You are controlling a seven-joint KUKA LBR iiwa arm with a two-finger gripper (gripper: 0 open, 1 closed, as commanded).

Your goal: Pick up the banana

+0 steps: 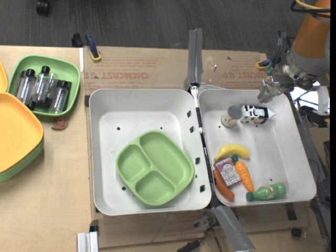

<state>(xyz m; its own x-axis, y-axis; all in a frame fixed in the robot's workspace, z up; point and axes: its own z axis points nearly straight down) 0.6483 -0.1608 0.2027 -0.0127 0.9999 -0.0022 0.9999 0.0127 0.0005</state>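
Banana [233, 151], yellow and curved, lying in the right bin [294, 140], left of the bin's middle and towards the near side. Just beside a carrot [244, 175] on the near side, tip of the carrot close to the fruit's right end. Just beside a small pink carton [227, 171] too, set at the near left of the fruit, with a red-orange sausage-shaped piece [222, 187] along the carton's left and near edge. Further right, by the near wall, a green bottle [268, 191] on its side, well apart from the fruit.

In the far half of the same bin, a black-and-white toy [254, 114] and, just left of it, a round grey disc [229, 116].

Gripper [269, 91] at the far right of the right bin, over the far wall's inner side, just beyond the black-and-white toy and well apart from the fruit. Nothing seen held. Open or closed: cannot be told from this angle. Above it the grey wrist and orange band of the arm [311, 35], entering from the far right.

In the left bin [105, 114], a green divided plate [155, 167], three compartments, turned at a slant, nearer the near wall.

Left of the bins, on the wooden bench [47, 203], a green tray [69, 72] holding several small dark-capped bottles [42, 88], and a stack of orange plates [18, 135] at the left edge. Beyond the bins, flat cardboard [147, 67] with a blue-and-yellow clamp [93, 49] at its far left corner.
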